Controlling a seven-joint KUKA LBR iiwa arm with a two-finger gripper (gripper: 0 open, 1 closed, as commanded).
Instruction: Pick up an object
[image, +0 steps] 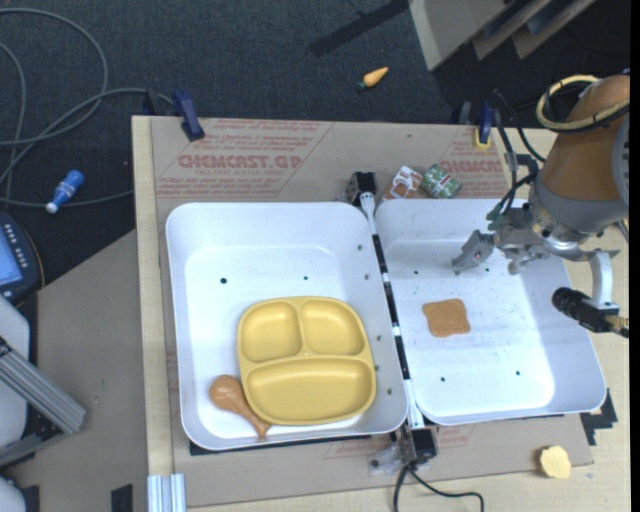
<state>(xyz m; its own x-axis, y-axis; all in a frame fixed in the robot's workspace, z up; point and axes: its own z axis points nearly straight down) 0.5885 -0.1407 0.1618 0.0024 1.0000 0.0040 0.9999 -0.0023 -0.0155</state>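
**Gripper spread above the right bin, nothing between its fingers**

While the arm (585, 150) reaches in from the right, its gripper (497, 252) hangs over the upper part of the right bin (530, 390) with its two fingers spread apart, and no object sits between them. One fingertip (466, 262) points toward the bin's divider side, the other lies closer to the wrist.

Below the gripper and apart from it, a flat tan-brown square piece (446, 317) lies on the floor of the right bin, near the bin's middle.

The left bin (190, 300) holds a yellow divided tray (304, 359) with three compartments, set toward the bin's near edge. A tan drumstick-shaped toy (237, 399) lies just beside the tray's lower left corner, partly tucked against it.

On the tabletop (150, 420) outside the bins, a small crumpled packet (425, 181) rests behind the right bin, and a yellow lump (555, 461) lies near the front right corner. On the dark floor beyond, a small orange item (374, 76) and a blue-and-white bottle (65, 188) lie well apart.
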